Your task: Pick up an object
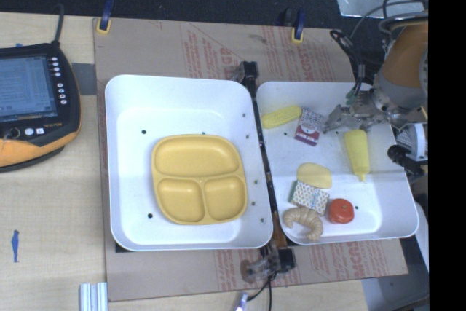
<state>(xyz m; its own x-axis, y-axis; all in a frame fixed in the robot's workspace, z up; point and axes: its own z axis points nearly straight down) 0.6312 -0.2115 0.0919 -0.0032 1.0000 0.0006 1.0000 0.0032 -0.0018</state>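
The right bin (393, 226) holds several small items. A yellow corn-like piece (280, 116) lies at its far left, with a red and white packet (309, 127) beside it. A long yellow piece (357, 151) lies in the middle right. Nearer the front are a pale yellow wedge (314, 173), a checkered packet (309, 195), a croissant (303, 222) and a red tomato (340, 210). My gripper (354, 121) hangs over the bin's far part, just above the top end of the long yellow piece. It is open, its fingers spread, with nothing between them.
The left bin (127, 156) carries a yellow three-compartment plate (198, 178). A tablet in an orange case (33, 102) lies on the bench at the far left. Cables and the grey arm (404, 62) crowd the right bin's far right corner.
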